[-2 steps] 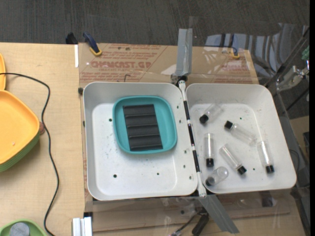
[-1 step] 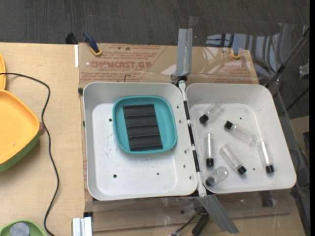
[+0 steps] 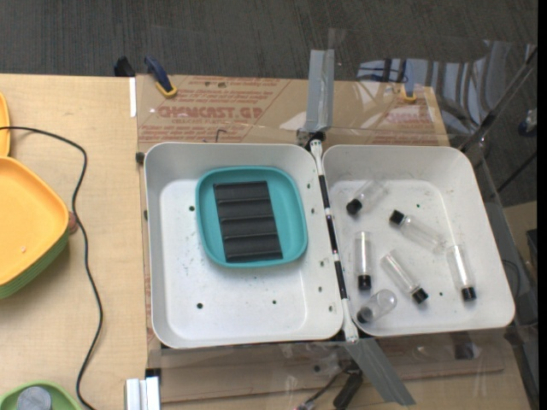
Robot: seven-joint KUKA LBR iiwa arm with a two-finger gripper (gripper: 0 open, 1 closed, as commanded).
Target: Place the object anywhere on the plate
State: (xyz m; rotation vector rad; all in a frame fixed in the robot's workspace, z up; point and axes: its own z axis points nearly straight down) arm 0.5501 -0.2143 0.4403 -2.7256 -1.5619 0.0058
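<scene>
A teal square plate (image 3: 295, 220) lies in the left white bin (image 3: 171, 254), with a dark ribbed insert (image 3: 247, 220) on its middle. In the right white bin (image 3: 479, 229) lie several clear plastic vials with black caps: one near the top left (image 3: 365, 197), one toward the middle (image 3: 414, 225), one upright along the left side (image 3: 363, 260), one slanted below the middle (image 3: 403, 278), one at the right (image 3: 461, 270), and a small one at the bottom left corner (image 3: 377, 304).
Yellow and green plates (image 3: 26, 229) are stacked at the left on the wooden bench, with a black cable (image 3: 84, 229) running beside them. A cardboard sheet (image 3: 222, 105) lies behind the bins. A grey bracket (image 3: 320, 92) stands behind the bins' seam.
</scene>
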